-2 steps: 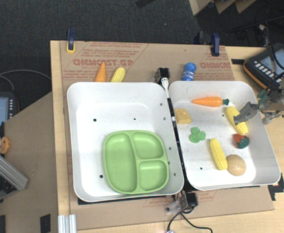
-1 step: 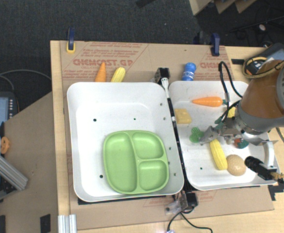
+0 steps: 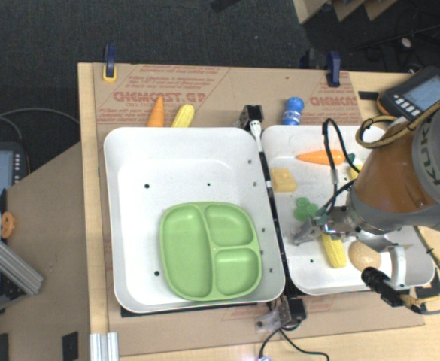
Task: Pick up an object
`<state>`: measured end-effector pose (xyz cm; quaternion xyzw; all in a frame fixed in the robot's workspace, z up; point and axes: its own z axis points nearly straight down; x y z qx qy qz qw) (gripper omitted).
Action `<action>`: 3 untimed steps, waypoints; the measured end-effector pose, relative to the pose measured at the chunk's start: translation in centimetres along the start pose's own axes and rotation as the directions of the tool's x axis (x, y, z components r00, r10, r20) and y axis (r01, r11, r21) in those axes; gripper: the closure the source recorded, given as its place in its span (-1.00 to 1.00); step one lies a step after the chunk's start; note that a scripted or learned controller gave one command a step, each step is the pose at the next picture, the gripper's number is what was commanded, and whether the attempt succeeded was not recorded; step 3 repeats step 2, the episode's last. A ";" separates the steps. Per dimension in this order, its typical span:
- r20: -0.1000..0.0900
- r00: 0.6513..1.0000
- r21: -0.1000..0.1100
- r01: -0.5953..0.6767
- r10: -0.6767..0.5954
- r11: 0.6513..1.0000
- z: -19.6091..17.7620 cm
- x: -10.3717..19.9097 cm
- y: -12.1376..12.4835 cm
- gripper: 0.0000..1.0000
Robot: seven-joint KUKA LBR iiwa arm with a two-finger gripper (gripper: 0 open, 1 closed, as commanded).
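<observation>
The pincer (image 3: 315, 228) hangs low over the right bin (image 3: 310, 277), its metal fingertips pointing toward the wall the two bins share, and it is mostly buried under the arm's wrist (image 3: 389, 194), so whether its tips are spread or pressed together cannot be told from this slanted view. A green toy (image 3: 304, 208) lies just above the tips, touching or nearly touching them; its shape is too small and tangled to name with any certainty. Immediately to the right of the tips and a little below, a yellow corn cob (image 3: 334, 251) lies on the bin floor, its upper end tucked under the wrist hardware, and nothing shows it between the fingers. Further right of the cob a tan rounded object (image 3: 362, 256) peeks out, half covered by the arm. Above the pincer sits a pale yellow block (image 3: 283, 180), and beyond that an orange carrot (image 3: 321, 157), its far end crossed by a black cable (image 3: 331, 145). To the pincer's left, across the shared wall, the left bin (image 3: 129, 156) holds a green divided plate (image 3: 210, 250) with three compartments. The right bin's far side is hidden beneath the arm's bulk.
</observation>
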<state>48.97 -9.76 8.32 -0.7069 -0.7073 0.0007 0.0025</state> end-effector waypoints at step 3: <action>0.001 1.000 -0.018 0.008 -0.008 1.000 -10.7 5.2 4.8 1.00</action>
